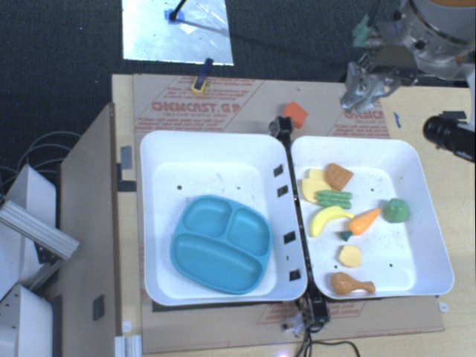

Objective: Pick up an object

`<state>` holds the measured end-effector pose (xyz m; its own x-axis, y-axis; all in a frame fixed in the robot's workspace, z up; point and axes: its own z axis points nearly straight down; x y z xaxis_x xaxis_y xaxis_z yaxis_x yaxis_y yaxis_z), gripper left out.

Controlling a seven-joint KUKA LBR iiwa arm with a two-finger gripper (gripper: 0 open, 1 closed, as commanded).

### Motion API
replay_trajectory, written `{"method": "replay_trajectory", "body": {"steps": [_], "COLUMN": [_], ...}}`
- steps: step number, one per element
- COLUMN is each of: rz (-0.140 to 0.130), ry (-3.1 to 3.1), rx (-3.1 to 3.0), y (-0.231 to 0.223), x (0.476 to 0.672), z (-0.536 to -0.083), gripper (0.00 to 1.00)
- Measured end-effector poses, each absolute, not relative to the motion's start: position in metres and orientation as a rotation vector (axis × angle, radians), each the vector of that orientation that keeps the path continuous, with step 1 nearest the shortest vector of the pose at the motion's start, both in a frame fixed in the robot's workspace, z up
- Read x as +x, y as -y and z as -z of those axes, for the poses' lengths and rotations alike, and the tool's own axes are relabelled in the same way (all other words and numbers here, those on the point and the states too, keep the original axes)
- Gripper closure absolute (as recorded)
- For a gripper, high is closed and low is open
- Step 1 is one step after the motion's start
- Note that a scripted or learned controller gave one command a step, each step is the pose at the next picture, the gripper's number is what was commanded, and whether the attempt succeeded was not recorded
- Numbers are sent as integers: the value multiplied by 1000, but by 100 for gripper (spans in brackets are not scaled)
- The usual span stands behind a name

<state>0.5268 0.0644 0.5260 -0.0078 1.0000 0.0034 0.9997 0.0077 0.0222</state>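
Bench [223,99] under two white bins [216,162], dark carpet [59,50] around, tool [362,95] above, grip indiscernible.

Two white bins are seen side by side on the bench [245,99]. A blue tray [221,242] is laid in the left bin [160,199]. Toy foods are spread in the right bin [424,222]: a banana [327,219], a carrot [364,221], a drumstick [349,283]. The pincer [362,97] is hung above the bench, behind the right bin.
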Motion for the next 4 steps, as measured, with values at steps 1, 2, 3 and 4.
{"method": "replay_trajectory", "body": {"steps": [1,2,3,4], "rz": [-3,18,-24,-10], "ry": [-2226,-2219,-2231,-2228], "rx": [2215,2236,2201,2208], "y": [-63,19,-73,-68], "x": [525,484,488,488], "z": [-517,-332,-457,-462], "gripper": [0,0,0,100]}}
